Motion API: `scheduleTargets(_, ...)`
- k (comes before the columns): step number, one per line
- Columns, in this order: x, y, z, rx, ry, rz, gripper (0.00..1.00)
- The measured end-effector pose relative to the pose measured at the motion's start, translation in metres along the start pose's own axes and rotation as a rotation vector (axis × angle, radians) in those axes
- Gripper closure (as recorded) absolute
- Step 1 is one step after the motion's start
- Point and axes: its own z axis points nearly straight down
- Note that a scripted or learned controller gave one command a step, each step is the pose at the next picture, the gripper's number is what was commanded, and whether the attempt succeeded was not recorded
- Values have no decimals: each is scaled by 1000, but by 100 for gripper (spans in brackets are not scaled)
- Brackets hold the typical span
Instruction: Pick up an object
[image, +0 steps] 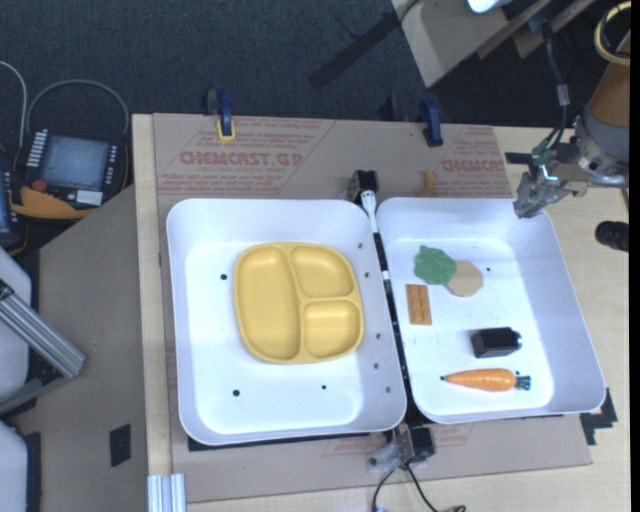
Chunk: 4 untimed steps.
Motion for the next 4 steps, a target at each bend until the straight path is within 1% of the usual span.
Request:
scheduleTargets(1, 61, -19, -3, 5, 5, -5, 100)
scheduleTargets(2, 108, -46, -9, 6, 5, -4, 100)
scheduleTargets(3, 158, -56, -17, 6, 5, -5, 100)
scheduleTargets(4, 215, -67, -16, 7, 5, -5, 100)
